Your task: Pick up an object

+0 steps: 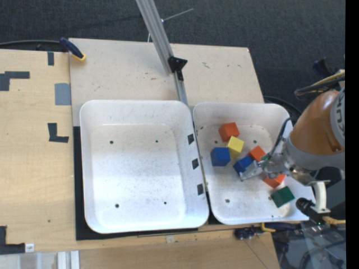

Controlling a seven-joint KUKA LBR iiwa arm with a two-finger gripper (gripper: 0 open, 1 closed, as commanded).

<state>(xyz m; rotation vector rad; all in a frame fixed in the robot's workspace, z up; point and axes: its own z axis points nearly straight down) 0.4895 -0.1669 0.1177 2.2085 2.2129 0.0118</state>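
Note:
In the right bin point(241, 111) lie several small blocks: an orange cube point(229, 131), a yellow cube point(235, 144), a blue cube point(220, 156), a second blue block point(243, 164), a small orange block point(257, 153), an orange-red piece point(274, 179) and a green block point(282, 196). My gripper point(251, 171) reaches in from the right and sits low among the blocks, right beside the second blue block and just below the small orange one. No block can be seen held between its fingers.
The left bin point(90, 116) stands beside the right one, sharing a middle wall. A slanted metal rail point(159, 29) runs from the top down to the bins' junction. The arm's orange band point(314, 128) hangs over the right bin's right edge.

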